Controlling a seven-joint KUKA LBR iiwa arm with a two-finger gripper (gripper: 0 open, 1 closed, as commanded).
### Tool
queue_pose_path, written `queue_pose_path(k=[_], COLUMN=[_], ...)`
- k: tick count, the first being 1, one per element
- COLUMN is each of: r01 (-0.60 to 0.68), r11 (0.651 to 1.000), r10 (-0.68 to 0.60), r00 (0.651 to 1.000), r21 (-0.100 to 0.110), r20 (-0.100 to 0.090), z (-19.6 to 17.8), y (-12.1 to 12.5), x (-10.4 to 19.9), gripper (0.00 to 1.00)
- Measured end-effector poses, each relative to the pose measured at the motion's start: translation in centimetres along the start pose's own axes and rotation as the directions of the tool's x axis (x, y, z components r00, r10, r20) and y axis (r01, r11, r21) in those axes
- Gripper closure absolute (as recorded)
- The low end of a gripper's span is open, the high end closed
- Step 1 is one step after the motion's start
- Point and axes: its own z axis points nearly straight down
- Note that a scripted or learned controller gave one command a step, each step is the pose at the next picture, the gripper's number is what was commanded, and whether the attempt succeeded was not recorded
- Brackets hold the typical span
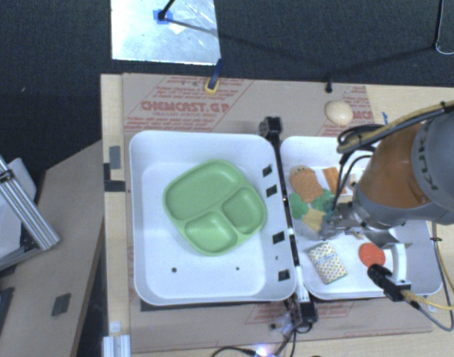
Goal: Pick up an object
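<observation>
Hovering over right bin (427,277) | gripper (332,225) state unclear | checkered packet (325,262) long axis diagonal

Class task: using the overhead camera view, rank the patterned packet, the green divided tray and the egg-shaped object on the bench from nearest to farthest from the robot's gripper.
1. patterned packet, right bin, just below the gripper.
2. egg-shaped object, on the bench behind the right bin.
3. green divided tray, in the left bin.

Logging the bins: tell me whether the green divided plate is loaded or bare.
Bare. The green divided plate lies flat in the left bin, and all three compartments show plain green, nothing inside.
</observation>
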Motion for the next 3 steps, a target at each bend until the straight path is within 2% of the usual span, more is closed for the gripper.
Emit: queue_pose_path(k=[1, 2, 3], r01=[-0.002, 0.003, 0.003], r11=[1.0, 1.0, 1.0], r10=[0.002, -0.003, -0.003], r00=[1.0, 1.0, 1.0], r21=[-0.003, -0.007, -0.002], r20=[0.001, 0.002, 0.001], z=[-4.8, -11.2, -13.1], y=[-0.2, 0.0, 0.2], x=[-0.9, -0.9, -0.9], gripper=[1.0, 1.0, 1.0])
